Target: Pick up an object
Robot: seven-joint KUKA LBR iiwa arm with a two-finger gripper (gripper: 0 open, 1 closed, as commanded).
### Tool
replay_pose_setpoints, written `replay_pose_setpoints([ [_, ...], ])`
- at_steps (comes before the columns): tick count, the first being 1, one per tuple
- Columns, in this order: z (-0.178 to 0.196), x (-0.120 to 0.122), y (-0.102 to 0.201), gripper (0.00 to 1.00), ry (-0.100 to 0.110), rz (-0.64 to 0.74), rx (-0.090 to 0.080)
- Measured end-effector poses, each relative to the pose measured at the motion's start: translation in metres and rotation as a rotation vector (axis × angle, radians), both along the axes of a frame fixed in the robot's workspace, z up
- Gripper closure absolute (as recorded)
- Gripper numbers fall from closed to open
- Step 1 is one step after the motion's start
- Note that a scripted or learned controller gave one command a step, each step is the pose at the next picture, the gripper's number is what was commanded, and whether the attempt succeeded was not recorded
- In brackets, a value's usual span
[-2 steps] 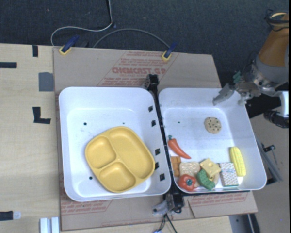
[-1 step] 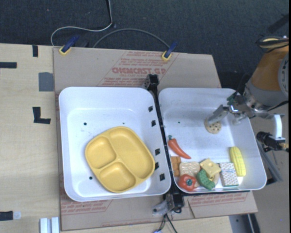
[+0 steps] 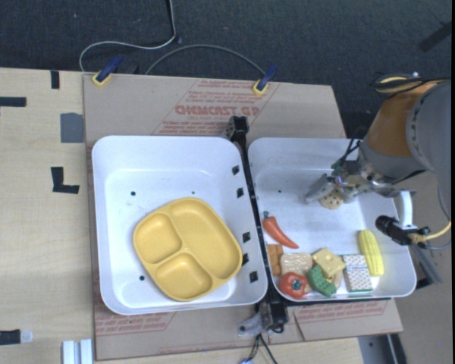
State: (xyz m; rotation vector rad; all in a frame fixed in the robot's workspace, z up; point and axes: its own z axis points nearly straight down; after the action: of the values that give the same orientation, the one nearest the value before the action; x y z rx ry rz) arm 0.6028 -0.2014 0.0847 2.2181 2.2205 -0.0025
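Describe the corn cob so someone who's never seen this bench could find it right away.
Start at the right bin, where toy food is bunched along the near edge. At the far right end of that bunch, by the bin's right wall, lies the corn cob. It is the one long, bright yellow, ridged piece, unlike the blocky pieces beside it.

A pale wooden desk [image 3: 30,226] carries a brown cardboard sheet [image 3: 205,108] with red print, held by two clamps at twelve o'clock. Dark blue-grey carpet [image 3: 288,21] covers the floor beyond, where a thin cable [image 3: 167,14] loops. Black tape marks [image 3: 61,182] sit at nine o'clock.
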Motion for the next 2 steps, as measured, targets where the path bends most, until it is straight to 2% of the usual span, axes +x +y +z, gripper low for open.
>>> replay_pose_setpoints([
  [1, 0.125, 0.039, -0.023, 0.0, -0.013, 0.001, -0.003],
  [2, -0.002, -0.014, -0.016, 0.0, 0.002, -0.002, 0.003],
])
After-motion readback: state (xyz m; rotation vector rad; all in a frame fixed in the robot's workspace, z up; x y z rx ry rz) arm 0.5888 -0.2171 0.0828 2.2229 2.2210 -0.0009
